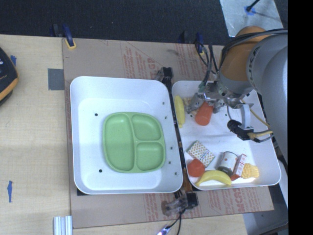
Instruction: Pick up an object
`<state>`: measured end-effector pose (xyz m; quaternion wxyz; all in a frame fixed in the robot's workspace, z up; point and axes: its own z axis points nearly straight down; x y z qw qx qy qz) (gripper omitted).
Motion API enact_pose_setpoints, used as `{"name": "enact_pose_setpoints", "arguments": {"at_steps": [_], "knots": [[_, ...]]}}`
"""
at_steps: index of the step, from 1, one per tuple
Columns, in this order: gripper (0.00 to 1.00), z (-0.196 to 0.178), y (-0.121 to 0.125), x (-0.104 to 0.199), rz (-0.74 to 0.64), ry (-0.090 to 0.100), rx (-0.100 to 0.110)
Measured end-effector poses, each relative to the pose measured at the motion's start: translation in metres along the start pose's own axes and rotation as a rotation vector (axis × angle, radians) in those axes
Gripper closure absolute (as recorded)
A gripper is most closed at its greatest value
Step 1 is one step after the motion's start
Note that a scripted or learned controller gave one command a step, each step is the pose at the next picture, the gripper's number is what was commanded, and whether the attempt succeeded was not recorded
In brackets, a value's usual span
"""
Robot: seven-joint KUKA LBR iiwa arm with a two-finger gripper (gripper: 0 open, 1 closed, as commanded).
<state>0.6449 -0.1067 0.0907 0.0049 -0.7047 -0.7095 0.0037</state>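
The right bin (264, 151) holds several small items. An orange-red cup-like piece (203, 115) lies near its back left. My gripper (206, 103) hangs right over this piece, its metal parts touching or just above the piece's top end; whether the piece is gripped is hidden. A long yellow item (180, 110) lies against the bin's left wall, just left of the gripper. Toward the front lie a checked box (201, 153), a red ball (195, 168), a banana (214, 178), a tin can (226, 162), a red and white carton (239, 164) and a yellow lump (250, 171).
The left bin (88, 106) holds a green divided plate (133, 142). The arm's grey body and orange band (244, 58) cover the right bin's back right corner, and cables (247, 130) trail over the bin. A black and yellow device (6, 75) sits at the bench's far left.
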Motion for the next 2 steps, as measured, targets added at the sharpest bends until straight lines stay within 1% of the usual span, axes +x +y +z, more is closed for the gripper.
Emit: {"name": "enact_pose_setpoints", "arguments": {"at_steps": [1, 2], "knots": [[1.0, -0.01, 0.0, 0.0, -0.003, -0.001, 0.001], [1.0, -0.101, -0.048, 0.053, 0.002, -0.001, -0.009]]}}
